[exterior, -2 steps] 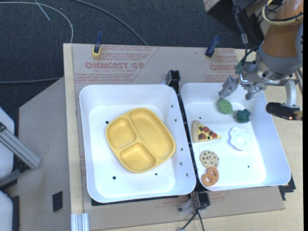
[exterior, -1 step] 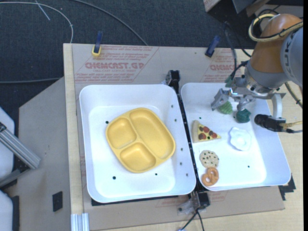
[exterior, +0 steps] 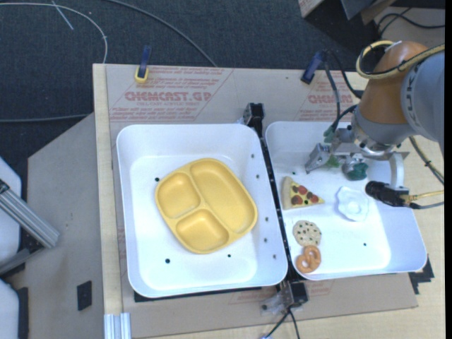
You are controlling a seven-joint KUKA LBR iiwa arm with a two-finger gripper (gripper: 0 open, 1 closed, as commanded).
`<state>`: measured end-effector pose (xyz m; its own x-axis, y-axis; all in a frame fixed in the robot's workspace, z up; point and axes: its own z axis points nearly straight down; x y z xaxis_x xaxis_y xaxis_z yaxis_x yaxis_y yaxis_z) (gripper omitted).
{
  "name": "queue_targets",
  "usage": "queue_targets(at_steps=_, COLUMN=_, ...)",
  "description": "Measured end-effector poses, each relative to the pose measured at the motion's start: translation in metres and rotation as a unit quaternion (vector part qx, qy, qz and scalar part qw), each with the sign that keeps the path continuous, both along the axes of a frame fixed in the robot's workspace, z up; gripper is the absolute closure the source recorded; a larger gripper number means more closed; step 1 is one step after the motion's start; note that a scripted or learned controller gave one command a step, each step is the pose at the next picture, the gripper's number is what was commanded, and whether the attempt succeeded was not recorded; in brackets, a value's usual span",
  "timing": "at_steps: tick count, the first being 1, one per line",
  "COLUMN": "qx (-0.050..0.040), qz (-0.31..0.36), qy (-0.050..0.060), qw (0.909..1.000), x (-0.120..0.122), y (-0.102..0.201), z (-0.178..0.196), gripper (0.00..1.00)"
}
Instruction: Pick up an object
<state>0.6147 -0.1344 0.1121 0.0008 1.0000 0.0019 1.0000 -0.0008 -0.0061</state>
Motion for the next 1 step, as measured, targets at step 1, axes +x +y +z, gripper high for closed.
queue_targets(at_steps=1, qx=0.0, qz=0.0, qy=0.0, qw=1.0, x=-0.0005, y=0.0008, z=-0.0288, gripper=0.0)
